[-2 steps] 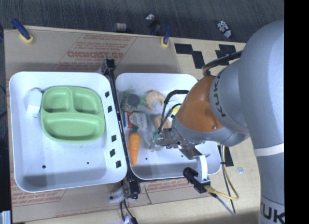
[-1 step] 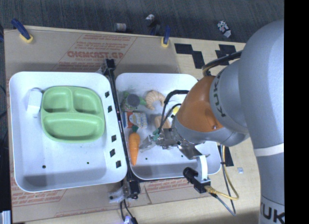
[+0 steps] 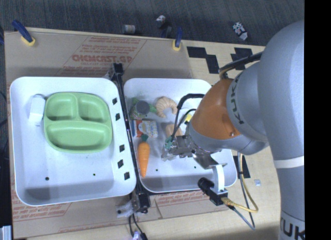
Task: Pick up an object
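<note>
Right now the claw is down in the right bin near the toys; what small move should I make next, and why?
Probably shift the claw a little toward the carrot before trying a grasp. The claw sits low in the right bin, beside the carrot but apart from it, and the view shows nothing held. The carrot lies alone by the bin's left wall, away from the croissant.

Grey arm with orange band [image 3: 217,115] over right white bin [image 3: 155,182], gripper [image 3: 173,148] low beside orange plastic carrot [image 3: 143,157], green divided plate [image 3: 77,121] in left bin [image 3: 31,182]
</note>
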Motion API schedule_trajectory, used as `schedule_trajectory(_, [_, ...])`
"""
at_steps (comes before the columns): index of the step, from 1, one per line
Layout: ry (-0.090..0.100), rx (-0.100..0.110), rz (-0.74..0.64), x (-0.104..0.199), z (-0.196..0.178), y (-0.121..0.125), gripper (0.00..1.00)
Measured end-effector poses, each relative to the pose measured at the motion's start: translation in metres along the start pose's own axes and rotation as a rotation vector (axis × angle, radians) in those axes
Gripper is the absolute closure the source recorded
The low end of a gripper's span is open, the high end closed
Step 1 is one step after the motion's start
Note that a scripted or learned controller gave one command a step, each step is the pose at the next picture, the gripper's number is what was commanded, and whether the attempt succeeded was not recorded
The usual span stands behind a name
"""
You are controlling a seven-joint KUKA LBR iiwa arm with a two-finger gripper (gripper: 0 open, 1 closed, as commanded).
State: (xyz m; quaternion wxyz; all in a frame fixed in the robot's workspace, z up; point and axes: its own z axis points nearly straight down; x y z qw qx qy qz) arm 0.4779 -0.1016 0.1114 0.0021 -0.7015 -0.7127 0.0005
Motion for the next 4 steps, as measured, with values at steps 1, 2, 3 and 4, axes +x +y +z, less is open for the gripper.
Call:
schedule_trajectory(1, [-0.005,-0.007,0.011,-0.102,-0.125,-0.003,1.00])
schedule_trajectory(2, [-0.002,-0.001,0.010,-0.109,-0.109,-0.004,1.00])
schedule_trajectory(3, [-0.003,-0.008,0.011,-0.060,-0.141,-0.001,1.00])
schedule_trajectory(4, [-0.003,-0.007,0.011,-0.061,-0.142,-0.001,0.00])
